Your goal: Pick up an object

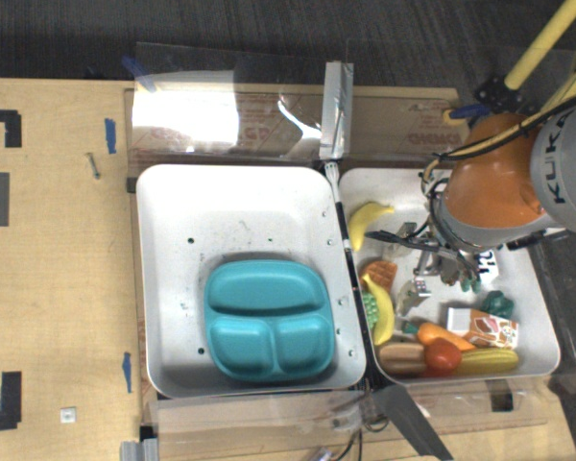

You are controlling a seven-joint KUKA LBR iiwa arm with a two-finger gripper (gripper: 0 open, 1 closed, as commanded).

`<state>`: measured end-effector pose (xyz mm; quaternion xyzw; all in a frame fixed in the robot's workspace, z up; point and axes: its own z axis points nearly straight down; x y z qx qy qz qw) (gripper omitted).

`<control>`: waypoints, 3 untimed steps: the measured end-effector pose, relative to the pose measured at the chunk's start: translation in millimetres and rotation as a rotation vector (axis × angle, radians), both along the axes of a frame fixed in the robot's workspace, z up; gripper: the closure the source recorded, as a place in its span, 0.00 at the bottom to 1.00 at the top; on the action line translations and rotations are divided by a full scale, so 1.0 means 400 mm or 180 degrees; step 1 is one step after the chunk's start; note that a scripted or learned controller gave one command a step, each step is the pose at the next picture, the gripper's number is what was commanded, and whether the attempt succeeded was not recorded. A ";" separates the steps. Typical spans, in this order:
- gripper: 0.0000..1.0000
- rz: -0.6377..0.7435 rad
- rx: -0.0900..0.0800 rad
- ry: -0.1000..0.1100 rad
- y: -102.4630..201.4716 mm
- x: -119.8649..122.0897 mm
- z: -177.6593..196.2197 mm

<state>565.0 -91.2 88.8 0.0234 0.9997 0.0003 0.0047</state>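
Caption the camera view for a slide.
End effector low in right bin among toy food; teal tray in left bin.

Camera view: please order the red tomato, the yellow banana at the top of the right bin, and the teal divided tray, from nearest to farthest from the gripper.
Measured from the gripper, low in the right bin:
1. Yellow banana, up and to the left, in the same bin.
2. Red tomato, below it near the bin's front; nearly as close as the banana, so hard to call.
3. Teal divided tray, in the left bin, clearly farthest.
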 end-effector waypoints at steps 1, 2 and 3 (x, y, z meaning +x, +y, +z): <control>0.00 0.0064 0.0009 0.0073 -0.064 0.233 -0.003; 0.00 0.0339 -0.0011 0.0012 -0.187 0.063 -0.003; 1.00 0.0345 -0.0012 -0.0016 -0.182 0.071 0.030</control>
